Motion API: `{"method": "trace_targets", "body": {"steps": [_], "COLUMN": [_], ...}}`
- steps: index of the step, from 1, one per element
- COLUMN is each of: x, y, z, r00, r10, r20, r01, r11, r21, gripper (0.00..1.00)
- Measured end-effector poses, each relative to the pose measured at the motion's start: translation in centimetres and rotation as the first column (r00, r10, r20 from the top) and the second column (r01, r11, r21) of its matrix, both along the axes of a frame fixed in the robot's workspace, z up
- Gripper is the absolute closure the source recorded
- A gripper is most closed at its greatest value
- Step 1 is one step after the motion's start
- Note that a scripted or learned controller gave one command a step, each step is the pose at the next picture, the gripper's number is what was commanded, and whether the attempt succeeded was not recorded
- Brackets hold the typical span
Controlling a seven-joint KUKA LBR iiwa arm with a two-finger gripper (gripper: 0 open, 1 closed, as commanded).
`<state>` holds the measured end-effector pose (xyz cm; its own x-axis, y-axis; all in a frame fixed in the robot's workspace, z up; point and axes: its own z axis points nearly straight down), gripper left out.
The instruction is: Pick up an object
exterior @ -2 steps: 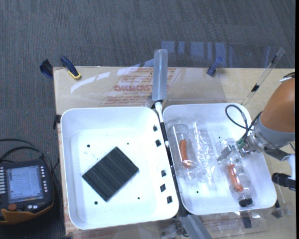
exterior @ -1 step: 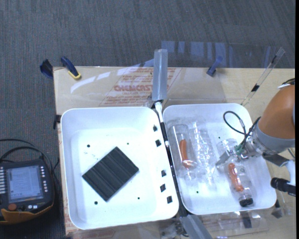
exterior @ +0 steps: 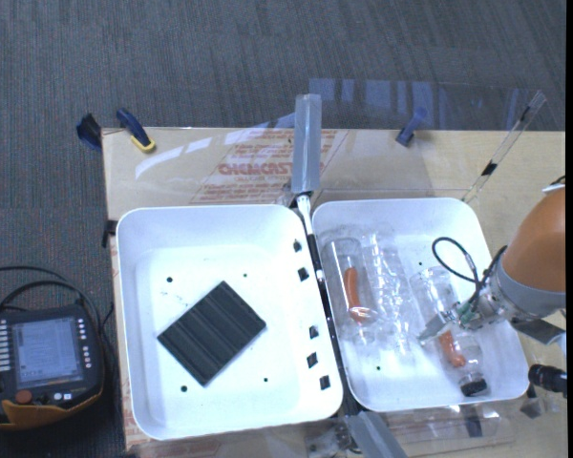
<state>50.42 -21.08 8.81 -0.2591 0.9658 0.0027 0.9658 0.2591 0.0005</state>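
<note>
Overhead, two shallow white bins sat side by side on the table [exterior: 172,165]. At 9 o'clock from the centre, the left bin [exterior: 134,351] carried a dark ribbed mat [exterior: 212,332], lying flat and turned at a slant. At 3 o'clock, the right bin [exterior: 401,213] held several clear plastic bottles. One clear bottle [exterior: 351,284] lay lengthwise near the bin's inner wall with an orange piece inside it. A second clear bottle [exterior: 387,284] lay just beside it, toward 3 o'clock. A third bottle [exterior: 458,351], with an orange piece inside and a black cap [exterior: 473,385], lay toward 5 o'clock in that bin.

The arm [exterior: 544,256] came in from 3 o'clock, its orange band above the grey wrist, and a black cable [exterior: 454,256] looped off it over the bin. The hand [exterior: 439,324] hung low over the right bin, at the upper end of the capped bottle and close to the bottles' clutter. Whether it was clenched or released I cannot tell, since clear plastic and glare blurred it, and nothing plainly sat in its grasp.

Off the table at 8 o'clock lay a control pendant [exterior: 40,356] with a lit screen. Blue clamps [exterior: 134,130] gripped the table's far edge at 11 o'clock.
</note>
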Motion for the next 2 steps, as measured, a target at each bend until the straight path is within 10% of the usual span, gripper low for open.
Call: {"method": "trace_targets", "body": {"steps": [1,2], "x": [-0.09,-0.12], "y": [-0.19,-0.11], "z": [0.84,1.6], "r00": [1.0,1.0], "r10": [-0.009,-0.013], "r20": [-0.002,-0.006], "r01": [0.009,0.013], "r11": [1.0,1.0], "r21": [0.002,0.004], "gripper": [1.0,1.0]}}
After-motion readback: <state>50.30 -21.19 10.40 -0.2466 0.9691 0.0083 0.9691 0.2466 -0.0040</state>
